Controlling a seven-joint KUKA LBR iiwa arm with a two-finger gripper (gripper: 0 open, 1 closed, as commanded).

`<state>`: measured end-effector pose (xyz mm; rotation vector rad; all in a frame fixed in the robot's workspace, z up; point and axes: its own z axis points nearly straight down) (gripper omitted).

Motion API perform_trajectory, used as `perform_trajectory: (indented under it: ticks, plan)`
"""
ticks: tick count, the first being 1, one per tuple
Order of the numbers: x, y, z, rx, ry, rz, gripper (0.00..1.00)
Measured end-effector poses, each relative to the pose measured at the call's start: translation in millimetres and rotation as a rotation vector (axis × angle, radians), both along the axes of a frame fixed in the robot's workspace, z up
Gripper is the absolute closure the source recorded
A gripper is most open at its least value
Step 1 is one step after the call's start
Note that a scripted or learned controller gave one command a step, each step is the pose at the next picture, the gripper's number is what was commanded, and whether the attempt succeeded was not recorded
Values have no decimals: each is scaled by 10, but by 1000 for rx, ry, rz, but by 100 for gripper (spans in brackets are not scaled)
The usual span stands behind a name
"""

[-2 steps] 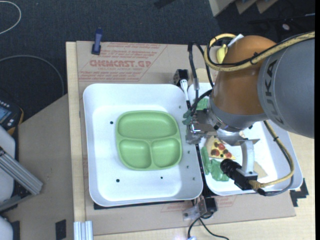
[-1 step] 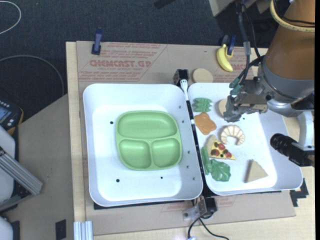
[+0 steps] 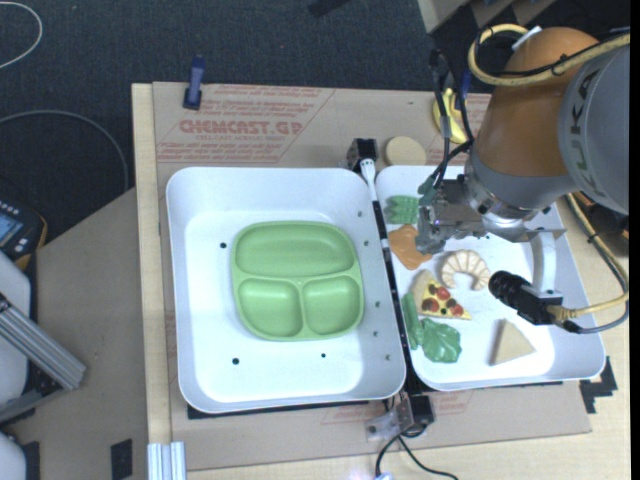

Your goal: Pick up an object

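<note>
The gripper point(image 3: 432, 230) hangs low in the right bin point(image 3: 575, 363), its opening impossible to tell. The orange piece point(image 3: 405, 247) lies just beside it at eight o'clock.

One legible marking stood in the scene: red print on the brown cardboard sheet point(image 3: 250, 128) that lay under the bins, along its far edge. The large line read roughly "CHEMCAST G.P", with the last letters running up to the far rim of the left bin point(image 3: 190, 268). Smaller red lines sat above and below it, inside a red triangular outline, but they were too fine to read. Faint red print near the sheet's near edge was also illegible.
</note>
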<state>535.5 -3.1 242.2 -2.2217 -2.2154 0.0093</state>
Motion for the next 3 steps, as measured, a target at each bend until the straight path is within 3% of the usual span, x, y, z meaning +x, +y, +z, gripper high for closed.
perform_trajectory:
  ticks: [1, 2, 3]
  plan:
    - [-542, 411, -317, 4, 2, 6, 100]
    - [-553, 179, 577, 1, -17, 2, 100]
    - [-582, 860, -370, 3, 4, 9, 100]
